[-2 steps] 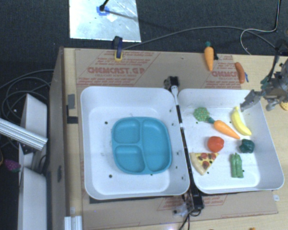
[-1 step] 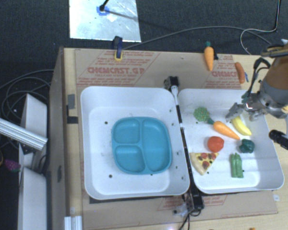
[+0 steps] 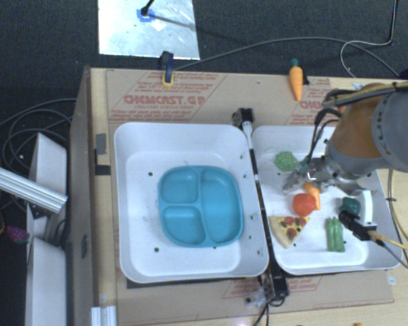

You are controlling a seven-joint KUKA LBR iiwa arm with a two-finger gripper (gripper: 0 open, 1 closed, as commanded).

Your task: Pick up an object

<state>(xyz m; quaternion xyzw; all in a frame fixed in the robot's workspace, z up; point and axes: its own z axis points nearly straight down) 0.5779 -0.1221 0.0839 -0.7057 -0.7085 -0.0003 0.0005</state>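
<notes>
A blue plate (image 3: 200,206) lies well left of the fingers (image 3: 306,180), whose state I cannot tell, with broccoli (image 3: 285,160) just left, a tomato (image 3: 304,204) just below, and a green bean (image 3: 334,233) lower right.

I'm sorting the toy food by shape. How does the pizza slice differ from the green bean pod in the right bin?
The pizza slice is a flat tan wedge with red spots; the green bean pod is a narrow, plain green stick. The slice lies at the bin's left edge, pointing toward the front; the pod lies further right, lengthwise front to back. Both rest in the right bin, untouched by the gripper.
</notes>
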